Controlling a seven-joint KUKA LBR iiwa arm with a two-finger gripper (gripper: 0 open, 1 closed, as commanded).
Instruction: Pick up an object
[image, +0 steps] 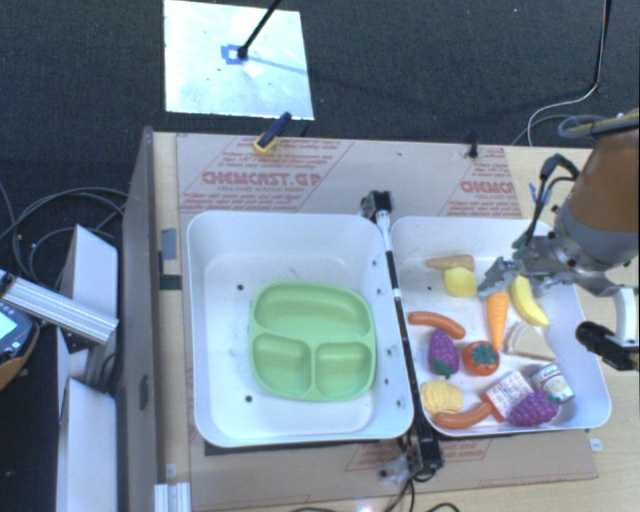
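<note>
A dark carpeted floor is surrounding the worktop on all sides; a protective film printed with red lettering is covering the worktop's surface; a pale square sheet is lying on the floor beyond the worktop's far edge, catching the light; a small yellow and black object is resting at the far edge; black cables are trailing over the floor to the left; white boxes and a silver rail are sitting beside the worktop's left edge; a thin cable is curling near the far right corner.
</note>
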